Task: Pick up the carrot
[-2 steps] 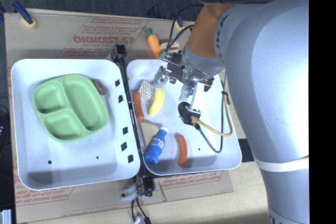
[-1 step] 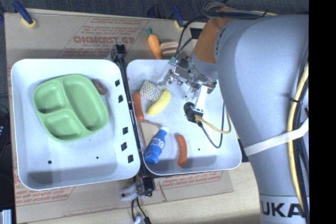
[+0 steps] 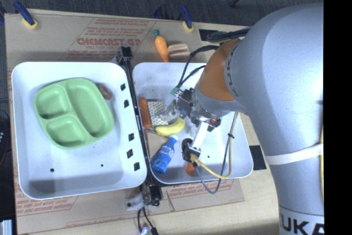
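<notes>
Carrot: orange with a green tip, lying on the brown board of the tabletop just beyond the far rim of the right bin, beside a tan block; well apart from the end effector; end effector: low over the right bin, above a banana, state cannot be told; right bin also holds a blue bottle and a red sausage-shaped piece; left bin: green divided tray.

A green three-compartment plastic tray lies in the left white bin. The right white bin holds a yellow banana, a blue bottle and a red sausage.
</notes>
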Action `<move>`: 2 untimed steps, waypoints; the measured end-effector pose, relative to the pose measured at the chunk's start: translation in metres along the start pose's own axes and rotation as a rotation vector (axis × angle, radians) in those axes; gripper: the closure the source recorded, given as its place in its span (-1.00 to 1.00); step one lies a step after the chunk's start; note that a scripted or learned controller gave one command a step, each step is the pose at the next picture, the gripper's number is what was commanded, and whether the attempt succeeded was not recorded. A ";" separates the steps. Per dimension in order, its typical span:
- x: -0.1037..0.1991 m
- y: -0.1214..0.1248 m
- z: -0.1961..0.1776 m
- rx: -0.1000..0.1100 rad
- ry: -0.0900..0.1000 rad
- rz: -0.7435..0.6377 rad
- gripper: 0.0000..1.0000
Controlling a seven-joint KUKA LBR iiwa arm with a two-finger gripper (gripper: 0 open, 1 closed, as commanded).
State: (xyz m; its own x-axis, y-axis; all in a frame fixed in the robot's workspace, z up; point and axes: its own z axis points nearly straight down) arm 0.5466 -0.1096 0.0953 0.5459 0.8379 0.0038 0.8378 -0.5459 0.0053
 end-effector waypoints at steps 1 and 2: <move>0.067 0.020 -0.142 0.009 -0.004 -0.095 -1.00; 0.026 0.076 -0.059 0.012 -0.006 0.002 -1.00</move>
State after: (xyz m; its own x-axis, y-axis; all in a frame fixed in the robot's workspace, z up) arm 0.6246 -0.1293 0.1544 0.5477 0.8367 -0.0024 0.8366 -0.5477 -0.0067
